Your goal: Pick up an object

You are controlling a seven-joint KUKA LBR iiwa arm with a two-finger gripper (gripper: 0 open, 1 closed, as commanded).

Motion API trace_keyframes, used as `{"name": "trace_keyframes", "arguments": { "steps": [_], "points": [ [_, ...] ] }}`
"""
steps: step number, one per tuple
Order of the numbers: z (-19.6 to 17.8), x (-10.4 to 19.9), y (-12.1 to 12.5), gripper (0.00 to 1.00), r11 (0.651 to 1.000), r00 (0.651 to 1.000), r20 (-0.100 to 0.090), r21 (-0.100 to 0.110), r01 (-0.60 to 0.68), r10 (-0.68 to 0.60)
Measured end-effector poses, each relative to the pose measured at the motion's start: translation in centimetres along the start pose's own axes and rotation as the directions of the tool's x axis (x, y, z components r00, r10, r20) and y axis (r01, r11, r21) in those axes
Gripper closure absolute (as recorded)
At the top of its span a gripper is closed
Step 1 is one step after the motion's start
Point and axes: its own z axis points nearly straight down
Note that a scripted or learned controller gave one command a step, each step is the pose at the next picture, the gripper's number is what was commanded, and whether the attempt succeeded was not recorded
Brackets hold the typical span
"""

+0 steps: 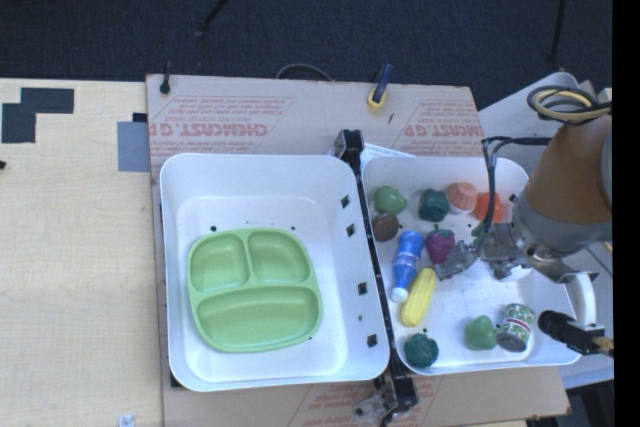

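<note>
Camera view: you look down at a slant on two white bins side by side on a cardboard sheet.
Left bin (180,215): you see a light green divided plate (255,290) lying flat in it, three compartments up.
Right bin (520,177): this one holds the small toys you could pick from.
Arm: the orange band (575,175) and grey wrist come in from the right, over the bin's right half.
Gripper (462,258): it sits low in the middle of the right bin, pointing left; you cannot tell whether it is spread or closed, and nothing shows plainly between its tips.
Nearest things: the purple toy (440,243) lies just beside the tip, the yellow corn cob (419,296) just below and left, the blue bottle (406,262) touching the corn.
Back row: green pieces (390,201) and (433,205), a pale orange round piece (462,196).
Front row: dark green toy (421,351), light green toy (481,333), small labelled can (517,326).
</note>
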Motion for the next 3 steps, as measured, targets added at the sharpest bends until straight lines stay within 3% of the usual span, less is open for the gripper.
{"name": "trace_keyframes", "arguments": {
  "steps": [1,2,3],
  "points": [
    [4.7,0.6,-0.6,0.0,1.0,1.0,0.002,-0.009,-0.002,0.002],
    [6.3,0.7,-0.7,0.0,1.0,1.0,0.0,-0.003,-0.004,0.004],
    [5.2,0.5,-0.7,1.0,1.0,1.0,0.0,-0.003,-0.01,0.01]
  ]
}}
